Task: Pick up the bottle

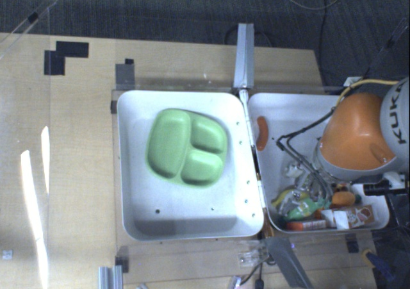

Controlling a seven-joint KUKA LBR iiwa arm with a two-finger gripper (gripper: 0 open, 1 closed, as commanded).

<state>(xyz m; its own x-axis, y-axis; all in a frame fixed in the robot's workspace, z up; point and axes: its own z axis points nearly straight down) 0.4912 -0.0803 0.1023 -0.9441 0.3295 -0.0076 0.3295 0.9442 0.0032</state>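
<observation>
The arm's orange band (355,134) and grey wrist hang over the right bin (277,165). My gripper (306,184) points down just above a heap of items in the bin's front part. In that heap lie a green and yellow item (300,206), a red and white bottle-like thing (315,223) on its side, an orange piece (343,198) and a brown packet (365,214). I cannot make out which of these is the bottle, and the wrist hides part of the heap. Nothing visibly hangs from the gripper.
An orange-red oblong object (261,132) lies alone at the right bin's back left. The left bin (131,172) holds a green divided tray (187,147). A metal rail (244,57) stands between the bins at the back. Black cables loop from the wrist.
</observation>
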